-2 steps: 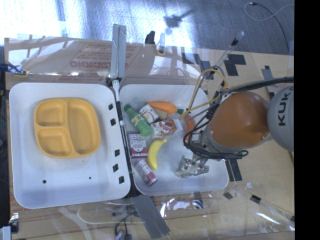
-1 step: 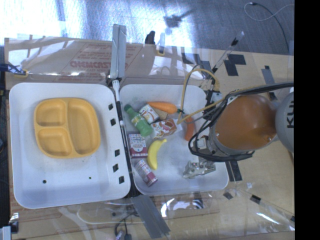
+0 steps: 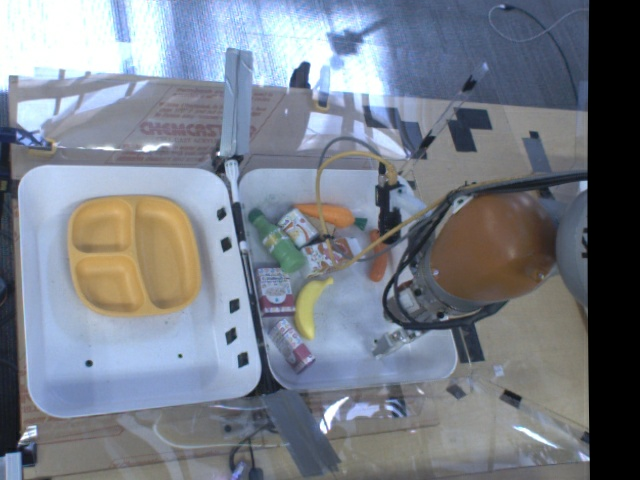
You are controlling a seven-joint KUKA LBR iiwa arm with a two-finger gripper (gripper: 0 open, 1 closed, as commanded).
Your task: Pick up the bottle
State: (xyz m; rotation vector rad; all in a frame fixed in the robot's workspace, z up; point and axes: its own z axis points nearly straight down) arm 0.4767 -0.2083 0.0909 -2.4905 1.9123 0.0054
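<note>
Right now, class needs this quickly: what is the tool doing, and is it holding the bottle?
Tool: open or closed cannot be told; green bottle lies in the right bin, apart from it.

A green bottle (image 3: 277,242), yellow banana (image 3: 310,306) and orange carrot (image 3: 325,211) lie left of the grey, orange-banded arm (image 3: 490,248); farther left, a yellow tray (image 3: 133,254).

Your arm (image 3: 490,248) is reaching in from the right, its orange band facing the camera and hiding the wrist; the gripper (image 3: 392,342) is pointing down-left, partly visible.
</note>
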